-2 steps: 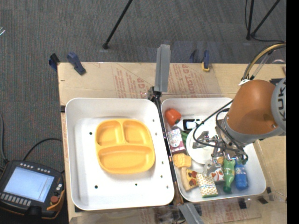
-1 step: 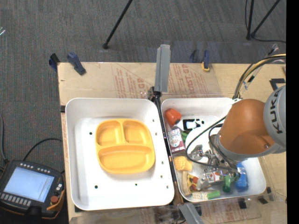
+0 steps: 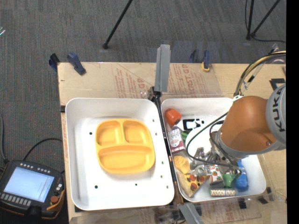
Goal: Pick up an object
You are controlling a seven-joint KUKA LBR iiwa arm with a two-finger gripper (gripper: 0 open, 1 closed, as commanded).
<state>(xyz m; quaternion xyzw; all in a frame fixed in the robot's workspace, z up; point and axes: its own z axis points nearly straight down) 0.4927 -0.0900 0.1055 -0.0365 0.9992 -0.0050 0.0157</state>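
Two shallow white bins sit side by side on the tabletop [image 3: 107, 78]. Inside the left bin [image 3: 74, 125] lies a yellow divided tray [image 3: 125, 146], flat and alone. In the right bin [image 3: 259, 181] is a cluster of small things: a bottle with an orange cap [image 3: 174, 132] along the inner wall, a pizza slice toy [image 3: 190, 185] near the front edge, a yellow piece [image 3: 181, 163] just above it, a green piece [image 3: 228, 178] and a blue piece [image 3: 242, 181] toward the right. The arm [image 3: 250, 125] reaches over this bin, and the claw [image 3: 205, 161] hangs low among the clutter, just above the pizza slice toy. Whether it is apart or together cannot be made out.
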